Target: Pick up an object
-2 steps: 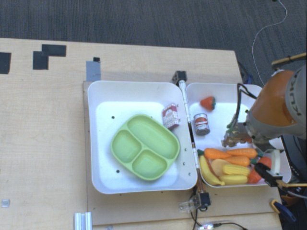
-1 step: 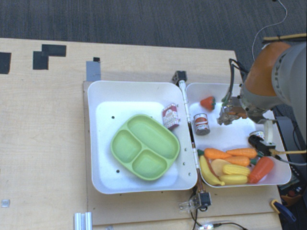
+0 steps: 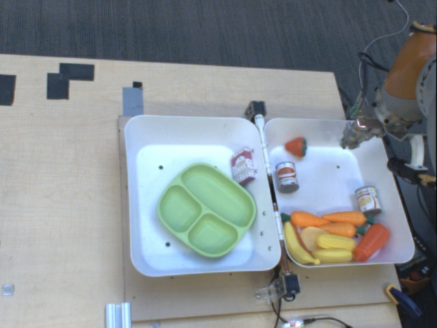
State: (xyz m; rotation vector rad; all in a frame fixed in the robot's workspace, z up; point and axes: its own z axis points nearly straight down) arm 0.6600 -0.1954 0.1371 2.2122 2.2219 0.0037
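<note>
A strawberry [image 3: 295,147] is seen in the right bin [image 3: 403,253], near its far wall, with a small can [image 3: 287,177] just beside it. The gripper [image 3: 352,135] is placed over the far right rim, apart from both. Its finger state cannot be told.

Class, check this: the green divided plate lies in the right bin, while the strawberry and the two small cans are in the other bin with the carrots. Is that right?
Not quite. The camera view shows the green divided plate in the left bin, not the right. The rest holds: the strawberry, two small cans and carrots lie in the other bin.
</note>
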